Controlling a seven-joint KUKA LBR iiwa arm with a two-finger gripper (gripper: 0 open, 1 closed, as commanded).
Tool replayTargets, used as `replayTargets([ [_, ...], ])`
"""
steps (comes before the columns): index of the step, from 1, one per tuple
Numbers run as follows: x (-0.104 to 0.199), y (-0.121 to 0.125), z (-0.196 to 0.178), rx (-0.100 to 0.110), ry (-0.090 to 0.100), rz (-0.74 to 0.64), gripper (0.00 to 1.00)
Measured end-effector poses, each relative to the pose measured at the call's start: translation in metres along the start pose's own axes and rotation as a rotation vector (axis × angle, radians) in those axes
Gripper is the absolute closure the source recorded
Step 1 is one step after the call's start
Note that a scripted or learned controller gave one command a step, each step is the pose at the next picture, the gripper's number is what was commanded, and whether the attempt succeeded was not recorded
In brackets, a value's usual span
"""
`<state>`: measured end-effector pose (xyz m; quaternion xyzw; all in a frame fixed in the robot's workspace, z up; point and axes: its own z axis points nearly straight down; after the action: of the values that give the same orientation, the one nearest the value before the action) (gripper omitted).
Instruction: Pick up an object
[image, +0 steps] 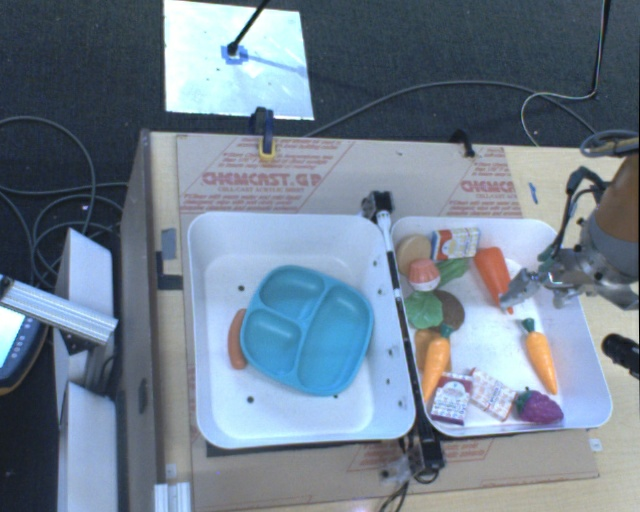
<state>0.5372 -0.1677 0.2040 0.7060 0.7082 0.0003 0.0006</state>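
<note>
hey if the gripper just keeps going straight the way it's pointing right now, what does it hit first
Most likely the large orange carrot piece lying just beyond the gripper in the right bin. Height is hard to judge from above, so it could instead meet the bin floor short of it.

Even bright light, soft focus, faint shadows

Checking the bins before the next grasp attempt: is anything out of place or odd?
One thing: a hot dog lies in the left bin, wedged beside the blue divided plate, apart from the other toy food heaped in the right bin. Nothing looks spilled or damaged.
</note>
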Motion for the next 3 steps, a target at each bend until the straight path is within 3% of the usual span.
replayTargets([
  [1, 0.025, 0.103, 0.084, -0.012, -0.003, -0.002, 0.00],
  [2, 0.080, 0.008, 0.093, 0.002, 0.001, 0.001, 0.00],
  [3, 0.063, 0.051, 0.079, -0.002, -0.001, 0.000, 0.00],
])
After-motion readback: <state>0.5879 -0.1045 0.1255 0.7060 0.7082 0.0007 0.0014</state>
